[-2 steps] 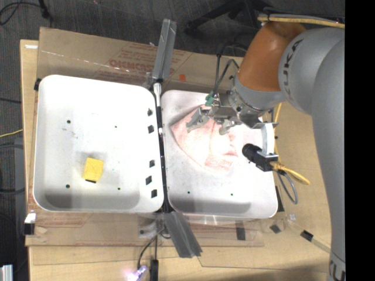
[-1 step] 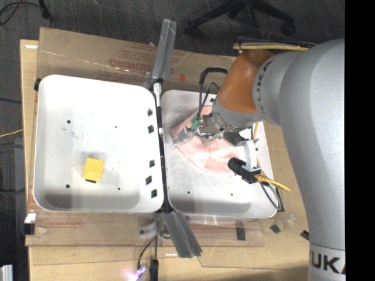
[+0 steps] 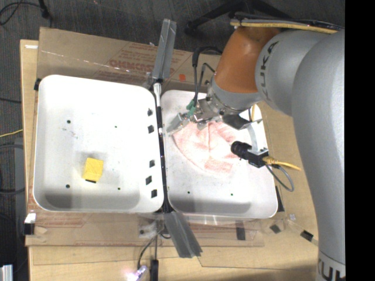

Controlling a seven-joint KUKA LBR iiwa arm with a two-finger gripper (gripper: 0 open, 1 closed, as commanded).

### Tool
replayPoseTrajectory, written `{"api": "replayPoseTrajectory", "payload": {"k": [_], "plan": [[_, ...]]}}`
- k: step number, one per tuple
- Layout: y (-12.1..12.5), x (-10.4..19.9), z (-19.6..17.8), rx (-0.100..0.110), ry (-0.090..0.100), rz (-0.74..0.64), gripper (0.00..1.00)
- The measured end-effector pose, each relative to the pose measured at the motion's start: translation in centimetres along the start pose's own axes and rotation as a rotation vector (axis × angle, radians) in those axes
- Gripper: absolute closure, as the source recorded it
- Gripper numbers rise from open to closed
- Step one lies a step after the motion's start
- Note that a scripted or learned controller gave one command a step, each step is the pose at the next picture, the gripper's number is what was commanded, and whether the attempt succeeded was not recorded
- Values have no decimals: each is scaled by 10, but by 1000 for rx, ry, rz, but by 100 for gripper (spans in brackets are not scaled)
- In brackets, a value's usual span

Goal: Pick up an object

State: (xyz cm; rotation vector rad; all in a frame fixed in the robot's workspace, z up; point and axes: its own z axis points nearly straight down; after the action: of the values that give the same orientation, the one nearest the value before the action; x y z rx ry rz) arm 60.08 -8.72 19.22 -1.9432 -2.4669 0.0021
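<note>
We see the gripper (image 3: pixel 196 115) low over the crumpled pink-and-white cloth (image 3: pixel 208 145) in the right white bin (image 3: pixel 234 206); its grasp we cannot tell, nothing lifted yet

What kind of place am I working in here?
Most likely a robotics lab test bench, not a home or shop. Two shallow white bins sit on cardboard, cables trail across the dark floor, and the gripper hangs over a pinkish cloth; a yellow block lies in the left bin.
</note>
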Motion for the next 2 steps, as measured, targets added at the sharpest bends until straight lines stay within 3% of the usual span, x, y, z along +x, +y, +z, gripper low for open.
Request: {"api": "replayPoseTrajectory", "payload": {"k": [1, 2], "plan": [[7, -24, 64, 0, -3, 39, 0], [38, -65, 101, 1, 0, 130, 0]]}}
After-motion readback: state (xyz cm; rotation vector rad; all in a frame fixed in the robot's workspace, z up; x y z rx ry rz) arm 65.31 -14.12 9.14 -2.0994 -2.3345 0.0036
